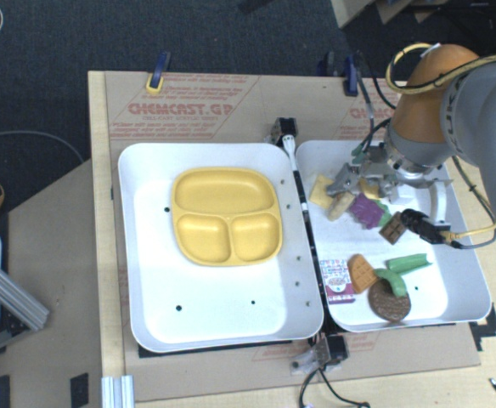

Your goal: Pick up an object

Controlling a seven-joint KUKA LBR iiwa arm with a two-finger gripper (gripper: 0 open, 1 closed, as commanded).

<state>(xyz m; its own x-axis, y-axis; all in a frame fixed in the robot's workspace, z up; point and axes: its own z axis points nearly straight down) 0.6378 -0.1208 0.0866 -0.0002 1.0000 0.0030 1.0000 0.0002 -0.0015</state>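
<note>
Across 2 white bins point(146, 253): 1 yellow tray point(227, 214), end effector point(350, 195) state unclear.

Left white bin point(146, 253) holds a yellow three-compartment tray point(227, 215); both bins sit on a brown cardboard-covered worktop point(197, 109) with red print, a yellow clamp point(156, 76) and blue clamp point(348, 73) at its far edge, dark carpet point(104, 15) beyond.

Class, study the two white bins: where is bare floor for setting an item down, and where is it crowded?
Bare: the left white bin around the yellow three-compartment plastic tray, widest along its near edge. Crowded: the right white bin, where the gripper, purple block and brown round disc cluster.
</note>
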